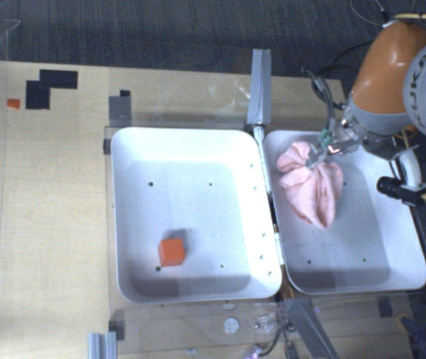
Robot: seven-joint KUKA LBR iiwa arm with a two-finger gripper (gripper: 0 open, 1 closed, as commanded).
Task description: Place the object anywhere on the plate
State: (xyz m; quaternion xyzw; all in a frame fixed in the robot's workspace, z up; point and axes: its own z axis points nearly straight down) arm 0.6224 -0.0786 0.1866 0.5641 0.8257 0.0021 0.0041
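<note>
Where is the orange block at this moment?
In the camera view the orange block lies in the left white bin, near its lower-left corner, far from the pink cloth in the right bin.

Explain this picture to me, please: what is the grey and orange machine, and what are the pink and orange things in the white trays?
The machine is a robot arm, seen from a camera fixed above the bench. Its end effector reaches into the right white bin and pinches the top of a crumpled pink cloth, which hangs bunched from it. The left white bin holds a small orange block, lying by itself near the front.
</note>
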